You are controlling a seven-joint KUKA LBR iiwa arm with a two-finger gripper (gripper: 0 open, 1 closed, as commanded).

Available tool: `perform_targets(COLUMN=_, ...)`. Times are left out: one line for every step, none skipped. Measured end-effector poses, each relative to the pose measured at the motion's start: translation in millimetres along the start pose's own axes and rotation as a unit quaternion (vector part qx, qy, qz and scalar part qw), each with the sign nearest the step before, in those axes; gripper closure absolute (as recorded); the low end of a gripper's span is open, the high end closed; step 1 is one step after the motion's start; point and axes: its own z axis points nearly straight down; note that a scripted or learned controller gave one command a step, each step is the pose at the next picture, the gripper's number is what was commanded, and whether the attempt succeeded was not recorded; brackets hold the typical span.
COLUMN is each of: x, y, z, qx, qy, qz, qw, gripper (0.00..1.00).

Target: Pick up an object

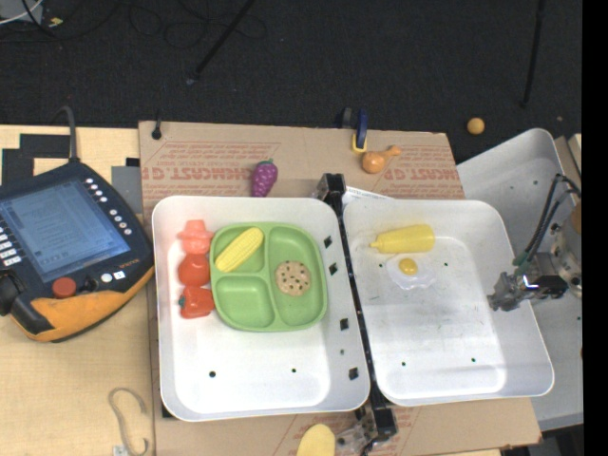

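The right bin (pixel 446 369) held a yellow bottle (pixel 404 239) at twelve o'clock and a fried egg (pixel 408 269) just below, so the claw (pixel 510 291), its state unreadable at three o'clock, should descend squarely over the bottle.

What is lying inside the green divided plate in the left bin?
The green plate holds a yellow corn cob in one compartment and a cookie in another. The bin floor beneath the plate is covered.
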Motion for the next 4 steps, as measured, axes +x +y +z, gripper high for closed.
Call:
perform_targets(x=58.9, y=1.9, z=-7.5, qx=0.001, qy=0.002, qz=-0.002, qw=1.0, gripper=1.0)
perform_targets(x=109.5, y=-1.3, z=-14.3, qx=0.002, qy=0.001, qz=-0.002, qw=1.0, gripper=1.0)
perform_targets(x=153.9, y=-9.5, z=-3.9, qx=0.002, qy=0.001, qz=-0.001, qw=1.0, gripper=1.0)
perform_targets(x=213.6, y=0.7, z=-3.8, qx=0.002, qy=0.001, qz=-0.002, qw=1.0, gripper=1.0)
